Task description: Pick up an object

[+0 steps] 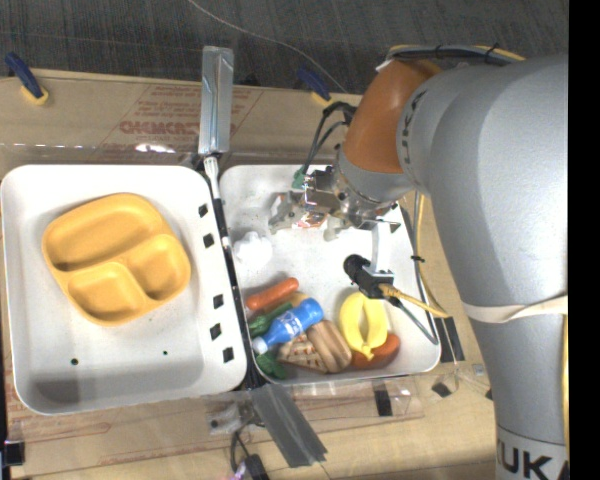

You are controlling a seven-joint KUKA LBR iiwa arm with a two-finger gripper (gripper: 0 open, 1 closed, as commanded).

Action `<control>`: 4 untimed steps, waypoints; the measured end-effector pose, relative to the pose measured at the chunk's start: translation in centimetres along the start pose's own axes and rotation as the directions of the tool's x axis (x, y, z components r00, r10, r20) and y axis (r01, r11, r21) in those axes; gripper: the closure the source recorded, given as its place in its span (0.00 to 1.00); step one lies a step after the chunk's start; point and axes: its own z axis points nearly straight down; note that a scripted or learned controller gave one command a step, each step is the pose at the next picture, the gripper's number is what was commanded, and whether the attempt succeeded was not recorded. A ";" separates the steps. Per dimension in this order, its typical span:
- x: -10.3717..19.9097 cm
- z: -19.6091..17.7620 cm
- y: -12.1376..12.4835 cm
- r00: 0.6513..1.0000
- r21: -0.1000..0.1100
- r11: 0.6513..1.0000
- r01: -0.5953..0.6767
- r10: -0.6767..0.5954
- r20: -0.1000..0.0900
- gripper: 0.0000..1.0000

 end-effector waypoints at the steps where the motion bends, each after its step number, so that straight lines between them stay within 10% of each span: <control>1: -1.6 5.3 -6.0 0.999 0.006 0.999 0.034 -0.034 -0.001 0.00; 2: -1.6 4.4 -5.9 0.999 0.007 0.999 0.037 -0.037 -0.001 1.00; 4: -9.4 5.3 -1.4 0.998 0.003 0.998 -0.060 0.060 0.000 1.00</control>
